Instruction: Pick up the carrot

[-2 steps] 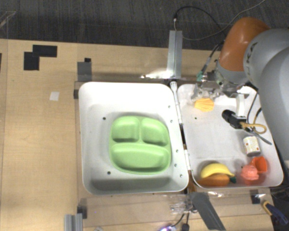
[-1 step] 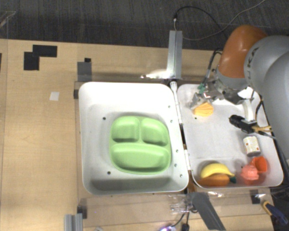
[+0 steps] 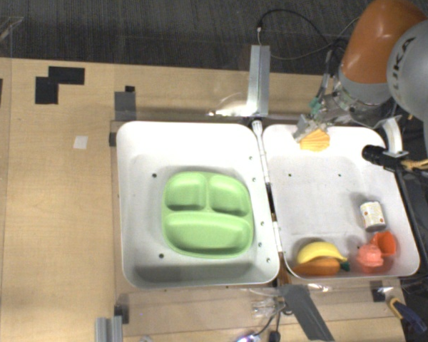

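The gripper [image 3: 315,123] is seen at the far rim of the right bin [image 3: 328,184], and whether it is wide or narrow cannot be told, since its tip is small and cluttered with cabling. A yellow wedge-shaped piece [image 3: 315,142] is seen directly under the gripper, touching or nearly touching it; whether it is gripped cannot be made out. The carrot [image 3: 318,266] is found well apart from the gripper, straight across the bin floor at the opposite, near rim, lying flat with its green end turned away from the left bin [image 3: 139,155]. A banana [image 3: 319,251] is pressed along the side of the carrot that faces the gripper, and a pink toy [image 3: 369,256] is set just past the green end. The step in hand is judged to be the approach, with the grasp not yet made. For the next move a long traverse across the bin is called for, followed by a descent over the carrot's orange body, with the closing line laid across its width so that the banana is not caught along with it
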Robot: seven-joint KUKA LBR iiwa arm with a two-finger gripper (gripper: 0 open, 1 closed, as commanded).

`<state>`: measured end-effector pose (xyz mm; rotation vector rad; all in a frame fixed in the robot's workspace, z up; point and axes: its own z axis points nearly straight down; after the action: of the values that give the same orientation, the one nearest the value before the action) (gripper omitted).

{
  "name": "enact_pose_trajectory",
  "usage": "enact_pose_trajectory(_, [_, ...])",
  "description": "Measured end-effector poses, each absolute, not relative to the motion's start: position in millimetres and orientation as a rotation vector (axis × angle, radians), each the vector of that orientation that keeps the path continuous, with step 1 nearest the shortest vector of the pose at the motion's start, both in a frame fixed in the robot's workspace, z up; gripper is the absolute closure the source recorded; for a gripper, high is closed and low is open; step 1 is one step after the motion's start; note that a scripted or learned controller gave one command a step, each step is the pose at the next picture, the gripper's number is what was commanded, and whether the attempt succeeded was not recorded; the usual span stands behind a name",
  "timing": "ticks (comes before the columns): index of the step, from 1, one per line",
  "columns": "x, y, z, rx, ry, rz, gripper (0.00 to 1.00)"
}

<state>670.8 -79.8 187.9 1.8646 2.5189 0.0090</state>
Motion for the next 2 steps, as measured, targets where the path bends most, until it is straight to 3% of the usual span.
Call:
enact_pose_trajectory(1, [667.1, -91.6, 188.9, 1.834, 2.544, 0.006, 1.0])
enact_pose_trajectory(2, [670.3, -39.9, 186.4, 1.253, 2.874, 0.006, 1.0])
